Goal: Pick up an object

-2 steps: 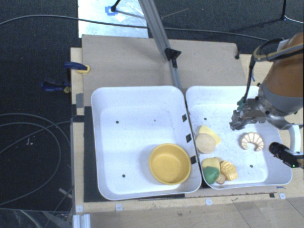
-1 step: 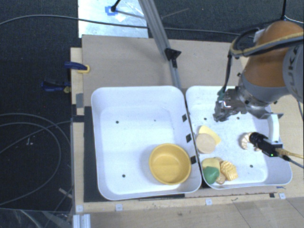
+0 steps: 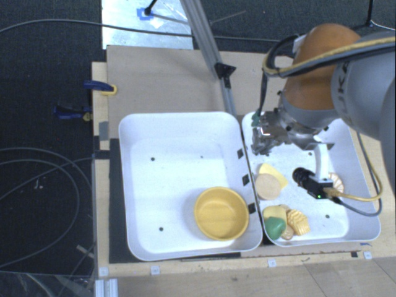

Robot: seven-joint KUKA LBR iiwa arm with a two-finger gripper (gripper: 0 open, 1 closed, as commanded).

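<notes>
The end effector (image 3: pixel 262 140) hangs low in the far left corner of the right bin (image 3: pixel 337 221), close to the wall that this bin shares with the left bin (image 3: pixel 173 166). From this slanted view it reads as a dark cluster of metal, and I cannot tell whether it is spread or pressed together. Nothing is visibly caught in it.

Just nearer the camera lies a pale round piece (image 3: pixel 268 186), with a yellow piece (image 3: pixel 273 171) touching its far edge. These two are the closest things to the end effector, so I judge them the likeliest target. The tool sits beside them rather than over them, which suggests a pick not yet made.

Further toward the near rim, a green and yellow item (image 3: pixel 275 226) and a ridged yellow item (image 3: pixel 299 221) lie touching each other. A small pale shell-like item (image 3: pixel 336 180) rests by itself towards the right wall.

All these small things crowd the left half of the right bin, near the dividing wall. That wall probably leaves little room for a grasp from the left side, so a straight descent looks the safer way in.

The left bin holds a yellow bowl (image 3: pixel 221 213), upright in its near right corner and well apart from the end effector. Both bins sit side by side on the brown tabletop (image 3: pixel 161 79), and the arm (image 3: pixel 322 73) bends down over the right bin from the right.
</notes>
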